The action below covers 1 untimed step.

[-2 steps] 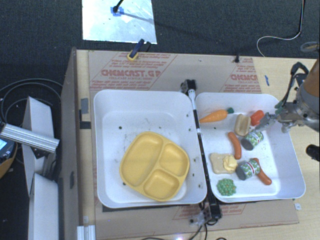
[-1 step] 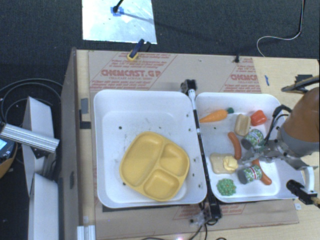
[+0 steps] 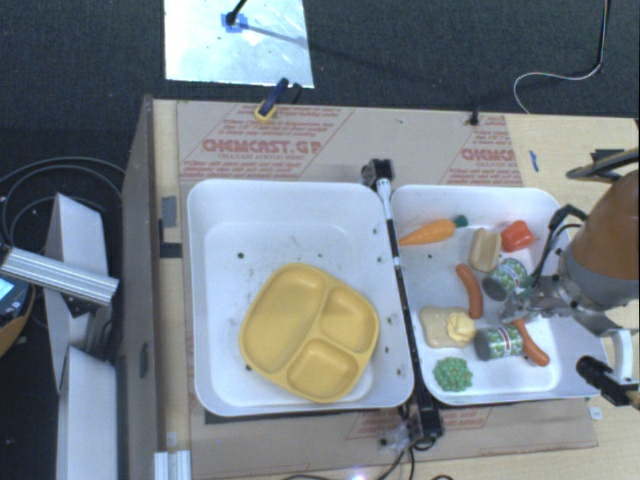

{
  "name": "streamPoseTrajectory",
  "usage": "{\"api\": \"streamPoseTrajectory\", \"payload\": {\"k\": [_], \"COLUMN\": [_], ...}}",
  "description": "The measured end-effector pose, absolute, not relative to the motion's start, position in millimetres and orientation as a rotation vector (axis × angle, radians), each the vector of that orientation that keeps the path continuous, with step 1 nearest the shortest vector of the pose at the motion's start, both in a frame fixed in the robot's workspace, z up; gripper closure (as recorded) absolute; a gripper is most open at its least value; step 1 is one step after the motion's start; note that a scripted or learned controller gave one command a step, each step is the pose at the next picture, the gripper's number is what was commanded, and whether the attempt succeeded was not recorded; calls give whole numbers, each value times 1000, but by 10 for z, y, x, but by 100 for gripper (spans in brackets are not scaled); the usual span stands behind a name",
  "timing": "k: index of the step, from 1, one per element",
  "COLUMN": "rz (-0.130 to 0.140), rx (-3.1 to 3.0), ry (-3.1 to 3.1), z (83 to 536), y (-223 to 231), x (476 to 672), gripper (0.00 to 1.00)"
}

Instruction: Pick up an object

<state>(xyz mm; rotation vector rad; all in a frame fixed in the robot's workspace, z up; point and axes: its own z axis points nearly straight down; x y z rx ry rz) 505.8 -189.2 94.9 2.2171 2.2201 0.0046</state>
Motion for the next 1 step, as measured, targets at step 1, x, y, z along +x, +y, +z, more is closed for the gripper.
{"api": "streamPoseTrajectory", "payload": {"k": [1], "rz": [6], "rx": [2214], "ry": [2224], "z": [1803], "y": [-1322], "x": [5535], "gripper": [100]}}
